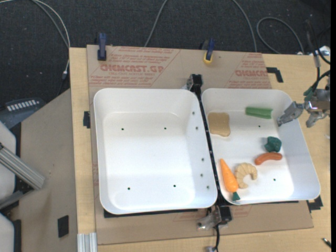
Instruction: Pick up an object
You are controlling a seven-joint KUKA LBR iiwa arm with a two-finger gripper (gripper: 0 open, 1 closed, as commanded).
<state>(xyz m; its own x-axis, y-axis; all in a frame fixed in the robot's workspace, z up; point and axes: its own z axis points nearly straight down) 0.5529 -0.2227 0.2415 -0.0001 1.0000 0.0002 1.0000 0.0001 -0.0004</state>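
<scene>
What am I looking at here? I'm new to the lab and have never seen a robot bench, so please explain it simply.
This is one picture from a camera fixed above a bench, looking down at a slant. Two shallow white bins sit side by side on a cardboard sheet: the left bin and the right bin. At the right edge, the metal gripper of a robot arm reaches in over the right bin's rim; nothing is seen between its fingers. In the right bin lie toy foods: a slice of bread, a green block, a dark green piece, a sausage, a croissant and a carrot. The robot's job is to pick one up.
</scene>
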